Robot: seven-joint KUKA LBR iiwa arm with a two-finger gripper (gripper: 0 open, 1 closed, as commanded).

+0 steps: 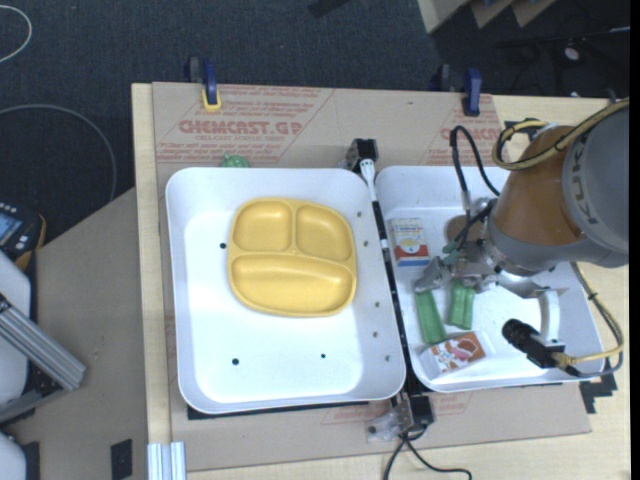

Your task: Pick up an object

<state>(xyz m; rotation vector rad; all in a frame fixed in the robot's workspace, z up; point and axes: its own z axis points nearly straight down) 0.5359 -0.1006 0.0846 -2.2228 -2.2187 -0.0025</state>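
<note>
Two green cylindrical pieces lie side by side in your right-hand shallow white bin, just behind a small orange-and-white packet, with the gripper down at their far ends and a white card with a red and blue label beyond. You risk a miss or pushing one piece against the other, since they lie so close. Your arm's bulk hides the tool tip, so I cannot tell whether anything is gripped.

Bench; two white bins
</note>
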